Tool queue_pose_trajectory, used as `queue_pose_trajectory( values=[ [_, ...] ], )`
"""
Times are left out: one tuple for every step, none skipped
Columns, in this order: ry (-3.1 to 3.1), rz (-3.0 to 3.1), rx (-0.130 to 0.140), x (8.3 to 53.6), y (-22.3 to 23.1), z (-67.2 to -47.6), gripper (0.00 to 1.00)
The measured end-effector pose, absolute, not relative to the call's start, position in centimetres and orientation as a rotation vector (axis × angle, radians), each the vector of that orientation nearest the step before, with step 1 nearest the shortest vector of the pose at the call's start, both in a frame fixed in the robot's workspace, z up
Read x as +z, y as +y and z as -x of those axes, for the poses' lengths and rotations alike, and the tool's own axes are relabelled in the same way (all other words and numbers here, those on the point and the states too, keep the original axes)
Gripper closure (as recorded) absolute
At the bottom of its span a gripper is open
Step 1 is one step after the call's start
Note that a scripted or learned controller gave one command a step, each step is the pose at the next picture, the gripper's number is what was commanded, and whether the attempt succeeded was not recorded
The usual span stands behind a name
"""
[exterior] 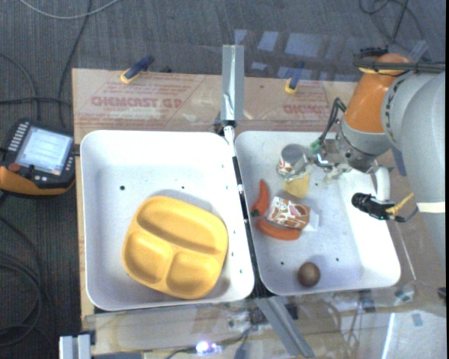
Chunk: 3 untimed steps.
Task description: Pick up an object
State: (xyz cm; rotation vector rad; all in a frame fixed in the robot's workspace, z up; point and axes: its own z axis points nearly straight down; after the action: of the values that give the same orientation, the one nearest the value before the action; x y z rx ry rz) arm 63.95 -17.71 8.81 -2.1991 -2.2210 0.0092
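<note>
My claw [319, 158] hangs low over the upper part of the right bin [374, 264], beside a small tin can [291, 159] and a pale yellow wedge [298, 185]; whether it is open, closed or gripping, I cannot tell from this angle. Just below lie a printed snack packet [289, 214] resting on an orange curved piece [266, 214]. A brown round fruit [308, 274] sits near the front wall, well apart. The left bin [105, 170] holds a yellow compartment tray [176, 246]. A teach pendant [36, 158] lies on the floor, left of the bench.
</note>
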Motion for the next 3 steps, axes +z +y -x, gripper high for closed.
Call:
queue_pose_trajectory(
  values=[
    [-2.273, 2.139, 0.03, 8.76, -17.91, -64.6, 0.0],
    [-2.274, 2.132, 0.042, 9.56, -18.11, -64.57, 1.0],
    [-2.277, 2.134, 0.04, 9.64, -18.1, -64.66, 0.0]
  ],
)
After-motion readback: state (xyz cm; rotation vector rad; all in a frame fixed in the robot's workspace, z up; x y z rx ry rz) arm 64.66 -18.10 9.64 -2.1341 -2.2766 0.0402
